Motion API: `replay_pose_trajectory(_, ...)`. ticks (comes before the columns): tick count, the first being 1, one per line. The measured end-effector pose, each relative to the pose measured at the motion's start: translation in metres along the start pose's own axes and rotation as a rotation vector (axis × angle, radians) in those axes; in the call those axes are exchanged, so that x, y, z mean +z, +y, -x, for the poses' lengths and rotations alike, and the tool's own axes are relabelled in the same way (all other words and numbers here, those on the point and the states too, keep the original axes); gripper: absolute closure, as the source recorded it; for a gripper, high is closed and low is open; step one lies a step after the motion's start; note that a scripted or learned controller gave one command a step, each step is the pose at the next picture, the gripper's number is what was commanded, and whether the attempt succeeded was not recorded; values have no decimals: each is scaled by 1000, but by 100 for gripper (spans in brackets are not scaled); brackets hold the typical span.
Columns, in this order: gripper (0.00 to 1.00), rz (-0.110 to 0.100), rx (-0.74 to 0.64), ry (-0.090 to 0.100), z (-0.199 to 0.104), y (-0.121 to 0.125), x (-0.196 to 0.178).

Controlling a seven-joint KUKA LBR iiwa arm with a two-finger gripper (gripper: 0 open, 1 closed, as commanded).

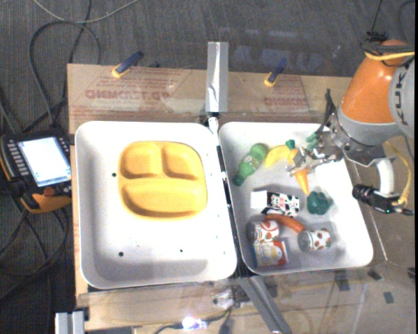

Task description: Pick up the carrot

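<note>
Nearest the camera, at the front of the right bin [362, 252], three small cans [270, 252] stand grouped together. Their labels are red and white, but the print is too small to read. Just behind them lies a long orange-red piece [287, 223]. Beside it is a small carton [284, 202] with black-and-white cow patches and a dark green lump [319, 202]. All of it looks loosely strewn, probably so that a pick has to single one item out of clutter.

The carrot [303, 180] is a short orange cone near the middle of this bin, with its tip pointing toward the camera. Its thick end is right under the hand [308, 155], which reaches in from the right. The two seem to meet, but I cannot tell whether the hand is wide, narrow or gripping the carrot. My guess is that the pick is at the grasp itself.

Farther back lie a green bottle [249, 162] and a yellow banana [279, 156]. The left bin [97, 256] carries a yellow divided tray [164, 178].

Beyond the bins, cardboard [139, 92] covers the worktop, pinned by two blue-and-yellow clamps [127, 62], likely to keep it from sliding. Its red printing is too blurred to read. The letters "KU" show on the arm [376, 96].
</note>
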State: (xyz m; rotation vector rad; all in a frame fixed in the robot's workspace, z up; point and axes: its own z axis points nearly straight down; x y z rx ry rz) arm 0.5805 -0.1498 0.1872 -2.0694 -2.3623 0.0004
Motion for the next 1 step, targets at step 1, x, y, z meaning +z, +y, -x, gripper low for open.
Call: replay_pose_trajectory(1, 100, -1, -2, 1, -1, 1, -8)
